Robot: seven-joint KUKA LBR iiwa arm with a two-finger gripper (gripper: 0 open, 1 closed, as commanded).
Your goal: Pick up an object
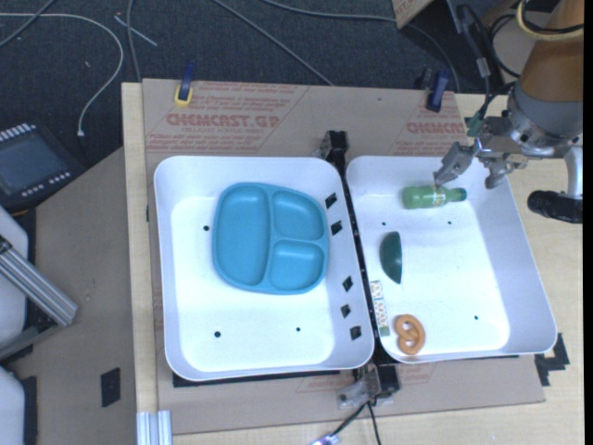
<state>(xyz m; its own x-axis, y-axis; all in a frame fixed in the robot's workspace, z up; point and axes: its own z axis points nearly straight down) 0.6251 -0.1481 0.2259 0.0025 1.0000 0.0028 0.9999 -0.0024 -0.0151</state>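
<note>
The approach step is judged to be in hand. The pincer (471, 167), its fingers spread and nothing held, is positioned above the green bottle (432, 196), which lies at 12 o'clock in the right bin (519, 248). Descent and closure are required next.

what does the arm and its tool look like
The arm is a rounded grey body with a broad orange band above the wrist and a yellow cable looped by it. The tool is a small silvery metal assembly with thin grey fingers.
</note>
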